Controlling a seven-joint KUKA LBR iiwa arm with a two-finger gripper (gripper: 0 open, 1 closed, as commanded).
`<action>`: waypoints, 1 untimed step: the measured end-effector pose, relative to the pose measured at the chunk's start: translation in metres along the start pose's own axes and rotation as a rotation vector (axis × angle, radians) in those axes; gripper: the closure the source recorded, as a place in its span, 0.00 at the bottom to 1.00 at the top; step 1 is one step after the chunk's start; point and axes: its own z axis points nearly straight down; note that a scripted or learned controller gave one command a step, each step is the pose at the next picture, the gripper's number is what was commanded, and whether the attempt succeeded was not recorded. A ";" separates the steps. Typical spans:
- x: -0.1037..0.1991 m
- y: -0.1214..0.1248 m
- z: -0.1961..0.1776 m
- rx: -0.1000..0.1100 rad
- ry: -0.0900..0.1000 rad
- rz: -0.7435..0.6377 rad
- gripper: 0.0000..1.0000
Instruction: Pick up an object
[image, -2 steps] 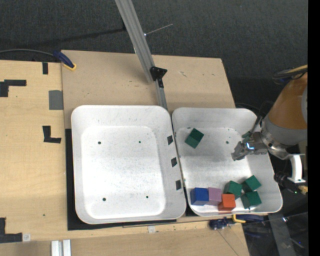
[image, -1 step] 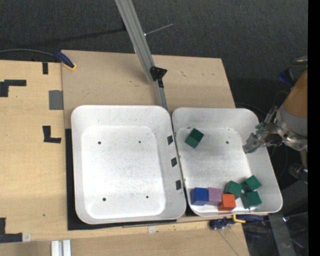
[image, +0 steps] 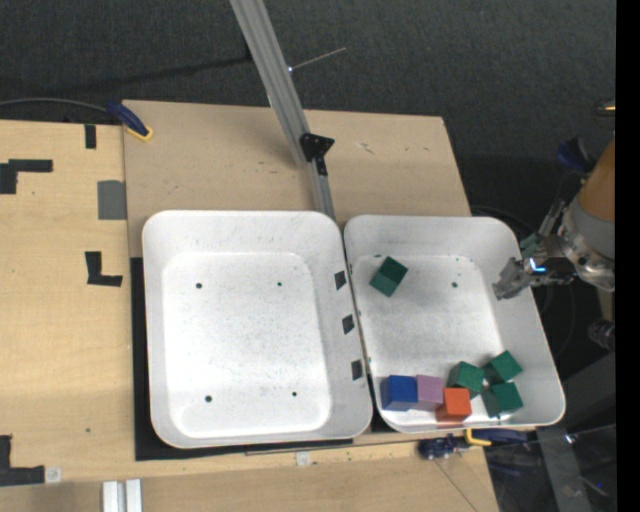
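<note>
Seven blocks sit in the right bin (image: 520, 300). Risk: the cluster at its near edge is packed tight, so my fingers could wedge or shove neighbours. Lone green block (image: 388, 275) lies near the bin's far-left part, well apart from my gripper (image: 510, 283), which hovers at the bin's right rim. Jaw state: cannot tell.
</note>
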 end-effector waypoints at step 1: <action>0.043 0.012 -0.005 0.002 0.002 -0.005 1.00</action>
